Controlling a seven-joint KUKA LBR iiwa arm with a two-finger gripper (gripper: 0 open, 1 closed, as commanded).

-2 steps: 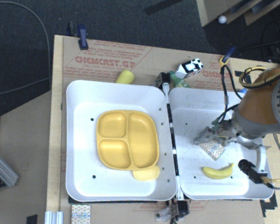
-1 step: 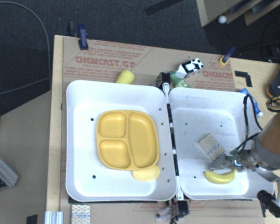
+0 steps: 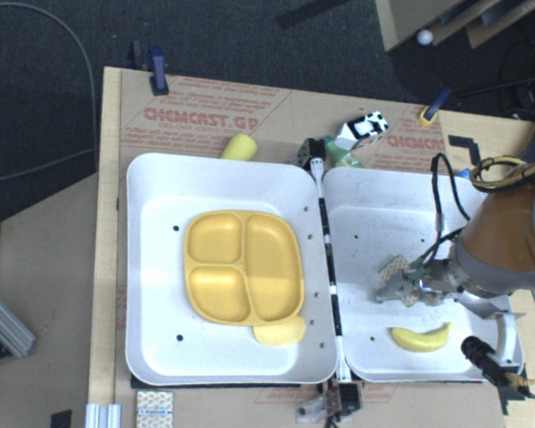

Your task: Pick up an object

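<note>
Gripper [image 3: 400, 287] down in right bin [image 3: 380, 215], over a small grey-green object [image 3: 393, 269]; impossible to tell how it is set. Banana [image 3: 420, 338] just beside, toward near rim. Left bin [image 3: 152, 244] with yellow divided plate [image 3: 244, 266]. Cardboard-topped bench [image 3: 202, 113], dark carpet [image 3: 61, 10] around. Arm [image 3: 505, 236] reaching in from right, bent downward.

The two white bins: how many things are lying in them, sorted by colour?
Yellow: 3, the divided plate and the flat piece peeking from under it in the left bin, and the banana in the right bin.
Greyish: 1, a small object by the claw.
Total: 4
</note>
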